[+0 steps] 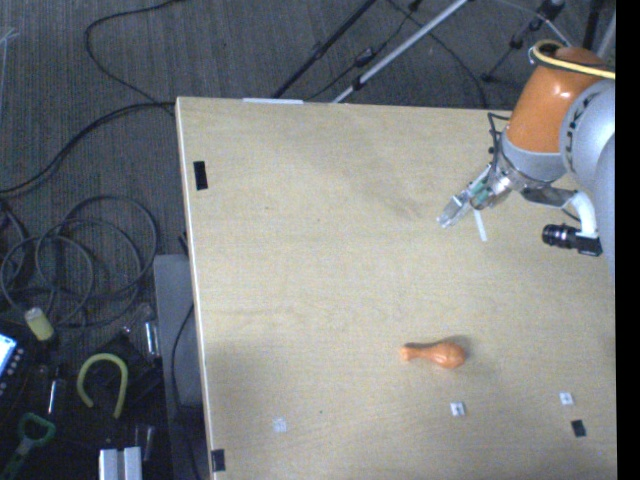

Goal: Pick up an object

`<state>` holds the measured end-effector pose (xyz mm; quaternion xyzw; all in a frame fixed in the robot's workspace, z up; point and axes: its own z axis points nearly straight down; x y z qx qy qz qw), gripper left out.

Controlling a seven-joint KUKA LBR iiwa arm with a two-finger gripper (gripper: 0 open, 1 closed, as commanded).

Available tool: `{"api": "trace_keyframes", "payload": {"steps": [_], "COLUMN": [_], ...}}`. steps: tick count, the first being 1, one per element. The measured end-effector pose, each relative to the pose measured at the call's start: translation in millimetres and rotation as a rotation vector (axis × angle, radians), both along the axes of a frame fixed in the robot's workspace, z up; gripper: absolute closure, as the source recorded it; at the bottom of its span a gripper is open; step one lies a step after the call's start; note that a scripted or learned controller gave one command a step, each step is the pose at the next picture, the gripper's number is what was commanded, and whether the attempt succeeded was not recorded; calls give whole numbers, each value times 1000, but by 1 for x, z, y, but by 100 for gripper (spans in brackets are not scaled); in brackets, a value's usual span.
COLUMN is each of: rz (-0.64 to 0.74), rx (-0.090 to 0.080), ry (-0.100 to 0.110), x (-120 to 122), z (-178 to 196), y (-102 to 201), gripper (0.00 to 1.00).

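Observation:
A small orange, pear-shaped object (437,353) lies on its side on the tan bench top (300,268), its thin neck pointing left. My gripper (463,224) hangs over the bench's right part, well above and slightly right of the object in the view. Its two pale translucent fingers (450,213) are spread apart with nothing between them. The arm's orange band (548,108) and grey wrist come in from the right edge.
Small square markers (457,408) dot the bench near its front right, and a black tag (200,175) sits at its left edge. Cables (90,258) and tools lie on the floor to the left. Stand legs (420,28) cross the floor behind.

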<state>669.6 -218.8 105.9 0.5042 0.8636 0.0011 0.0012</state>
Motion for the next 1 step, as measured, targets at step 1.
{"api": "trace_keyframes", "payload": {"steps": [1], "rz": [-46], "rx": [0], "ry": [1], "x": [0], "z": [73], "y": [57], "gripper": [100]}}
